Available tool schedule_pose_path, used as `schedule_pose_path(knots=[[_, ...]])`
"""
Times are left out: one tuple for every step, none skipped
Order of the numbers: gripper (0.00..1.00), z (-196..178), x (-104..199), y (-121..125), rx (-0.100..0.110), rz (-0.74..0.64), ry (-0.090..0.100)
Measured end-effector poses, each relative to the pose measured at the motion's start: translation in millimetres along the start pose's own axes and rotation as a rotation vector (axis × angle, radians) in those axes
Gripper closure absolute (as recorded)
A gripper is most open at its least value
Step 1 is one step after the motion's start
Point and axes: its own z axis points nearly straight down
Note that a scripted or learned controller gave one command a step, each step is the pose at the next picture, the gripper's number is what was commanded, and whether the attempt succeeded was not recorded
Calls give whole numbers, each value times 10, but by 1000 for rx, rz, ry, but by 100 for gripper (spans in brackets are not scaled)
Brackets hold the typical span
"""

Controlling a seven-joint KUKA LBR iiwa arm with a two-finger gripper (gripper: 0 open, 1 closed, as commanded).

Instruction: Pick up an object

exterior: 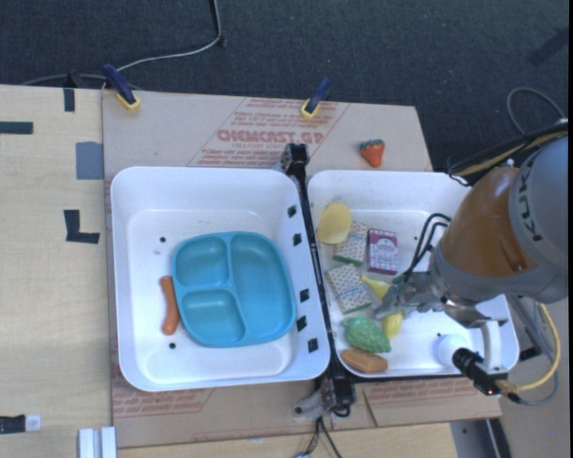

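Observation:
My gripper (pixel 393 301) hangs low in the right bin (pixel 415 184), its tip over a cluster of toy food. Right under it lie a yellow piece (pixel 392 325) and a yellow wedge (pixel 374 286). Beside them sit a green leafy item (pixel 367 335), an orange-brown bun (pixel 365 361), a patterned packet (pixel 348 287), a red-and-white box (pixel 382 251) and a pale yellow round piece (pixel 333 221). The arm's grey and orange wrist (pixel 487 237) covers the bin's right part.
The left bin (pixel 134 208) holds a blue divided plate (pixel 234 287) and an orange toy hotdog (pixel 170 305). A small strawberry-like toy (pixel 371 151) lies on the cardboard behind the right bin. Two clamps (pixel 122 88) pin the cardboard's far edge.

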Motion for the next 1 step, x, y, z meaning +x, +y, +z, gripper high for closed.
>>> schedule_pose_path(knots=[[100, -889, 747, 372, 3, -4, 3]])
